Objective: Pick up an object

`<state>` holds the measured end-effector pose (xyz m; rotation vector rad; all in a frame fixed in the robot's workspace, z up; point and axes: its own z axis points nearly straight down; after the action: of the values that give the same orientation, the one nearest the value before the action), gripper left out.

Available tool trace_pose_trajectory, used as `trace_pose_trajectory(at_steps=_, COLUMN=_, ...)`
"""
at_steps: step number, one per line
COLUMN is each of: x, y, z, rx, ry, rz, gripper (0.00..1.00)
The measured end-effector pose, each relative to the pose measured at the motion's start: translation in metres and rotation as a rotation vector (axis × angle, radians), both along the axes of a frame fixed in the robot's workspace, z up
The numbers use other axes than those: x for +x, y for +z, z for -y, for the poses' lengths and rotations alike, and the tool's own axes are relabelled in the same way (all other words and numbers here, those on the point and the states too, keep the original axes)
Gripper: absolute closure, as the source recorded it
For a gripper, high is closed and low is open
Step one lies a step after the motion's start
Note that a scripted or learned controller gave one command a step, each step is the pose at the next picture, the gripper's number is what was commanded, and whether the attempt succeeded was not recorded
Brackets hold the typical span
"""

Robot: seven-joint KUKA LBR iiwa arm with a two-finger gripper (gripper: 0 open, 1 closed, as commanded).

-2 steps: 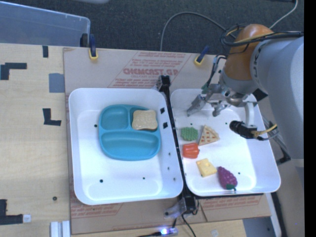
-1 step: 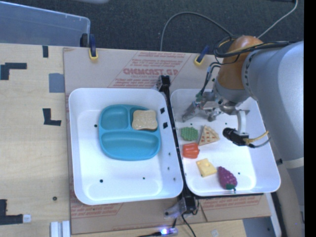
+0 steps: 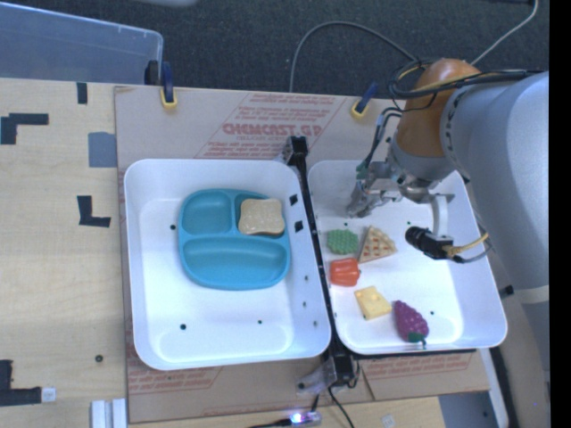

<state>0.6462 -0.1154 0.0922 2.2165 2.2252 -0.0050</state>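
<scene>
Five toys lie at seven o'clock below the gripper [image 3: 364, 201], claw state unclear, approach pending: it must descend.

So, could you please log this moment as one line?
claw: above right bin, back-left | holding: nothing seen | toast: on blue plate

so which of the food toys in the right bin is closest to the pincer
The flat green round toy, just below the pincer; the tan waffle wedge sits slightly farther right.

Toast [image 3: 261, 217] in tray [image 3: 223, 266], left bin [image 3: 152, 328]
</scene>
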Motion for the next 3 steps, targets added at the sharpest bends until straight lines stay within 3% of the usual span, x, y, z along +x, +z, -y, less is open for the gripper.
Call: trace_pose_trajectory(at_steps=3, x=0.003, y=0.151, z=0.005, rx=0.002, ry=-0.001, rz=0.005, gripper=1.0)
